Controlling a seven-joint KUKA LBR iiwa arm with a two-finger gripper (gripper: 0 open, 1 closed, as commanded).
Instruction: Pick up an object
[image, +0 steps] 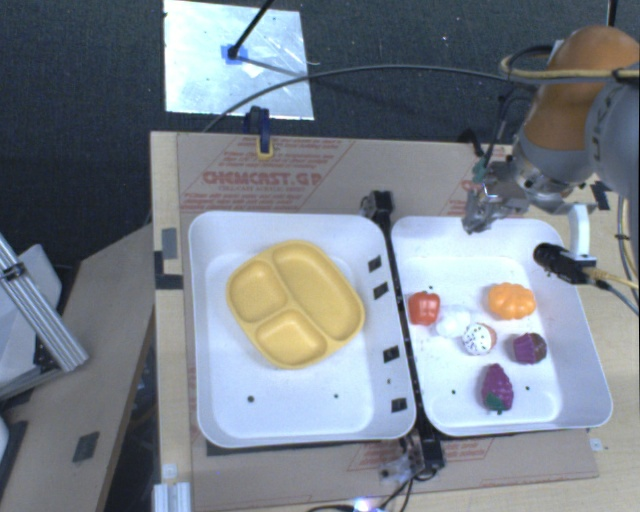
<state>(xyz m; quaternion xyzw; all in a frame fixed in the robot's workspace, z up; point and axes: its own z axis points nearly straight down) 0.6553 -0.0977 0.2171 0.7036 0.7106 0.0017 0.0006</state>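
Bench bins (300, 425) hold yellow tray (294, 302), toy foods (510, 300).

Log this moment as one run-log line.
gripper: above right bin far edge, nothing held | right bin: red pepper, orange pumpkin, other toys | left bin: yellow divided tray

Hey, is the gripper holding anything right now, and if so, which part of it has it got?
Nothing is held. The gripper hangs over the back edge of the right bin with nothing between its fingers; the toys lie apart from it on the bin floor.
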